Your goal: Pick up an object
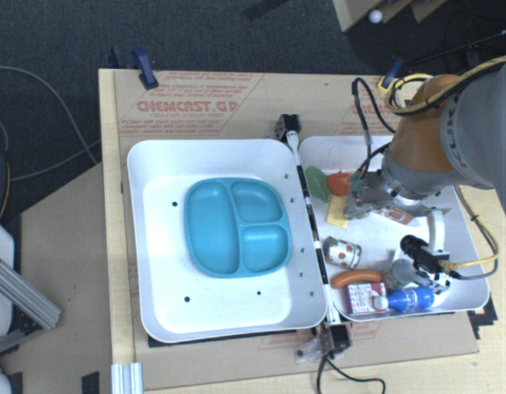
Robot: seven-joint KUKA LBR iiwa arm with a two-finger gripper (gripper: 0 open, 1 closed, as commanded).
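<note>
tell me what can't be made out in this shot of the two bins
- Gripper, camera view: the wrist covers its fingers.
- Red item by the green item: partly under the gripper, too small to identify.
- Right bin: its far right part is hidden by the arm.

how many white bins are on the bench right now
2. The left bin holds a blue divided plate. The right bin holds small objects, partly covered by the arm.
</note>
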